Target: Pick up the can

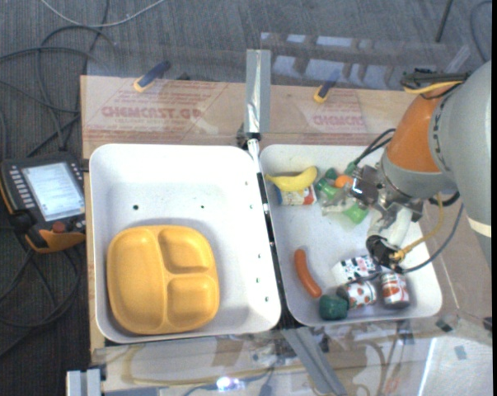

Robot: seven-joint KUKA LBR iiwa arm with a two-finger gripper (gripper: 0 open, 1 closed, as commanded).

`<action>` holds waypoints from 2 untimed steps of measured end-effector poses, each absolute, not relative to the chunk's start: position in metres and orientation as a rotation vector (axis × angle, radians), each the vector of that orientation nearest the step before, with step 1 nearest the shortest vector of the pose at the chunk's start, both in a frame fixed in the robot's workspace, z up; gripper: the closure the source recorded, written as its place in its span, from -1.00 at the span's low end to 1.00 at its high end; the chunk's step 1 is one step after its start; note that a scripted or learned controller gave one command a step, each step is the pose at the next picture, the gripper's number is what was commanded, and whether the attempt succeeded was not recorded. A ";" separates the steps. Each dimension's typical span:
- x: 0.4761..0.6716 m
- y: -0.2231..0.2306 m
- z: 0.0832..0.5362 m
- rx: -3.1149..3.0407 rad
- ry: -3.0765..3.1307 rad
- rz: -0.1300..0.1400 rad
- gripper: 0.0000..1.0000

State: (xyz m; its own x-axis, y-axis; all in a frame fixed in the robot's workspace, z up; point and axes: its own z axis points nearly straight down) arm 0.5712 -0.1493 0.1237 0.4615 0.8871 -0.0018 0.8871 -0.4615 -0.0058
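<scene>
The can (394, 289) lies in the near right corner of the right bin (330, 238). The hand (357, 190) hangs over the far part, right of the banana (293, 180). I cannot tell whether it is clenched or released.

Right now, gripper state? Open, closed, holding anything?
Gripper: cannot be told from this view. It hangs over the far half of the right bin, apart from the red-and-white can at the near edge.

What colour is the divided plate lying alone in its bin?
The divided plate is plain yellow, clearest in the camera view.
</scene>
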 end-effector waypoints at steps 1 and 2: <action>0.571 -0.149 0.132 -2.679 -1.629 0.011 1.00; 0.571 -0.149 0.132 -2.679 -1.629 0.011 -1.00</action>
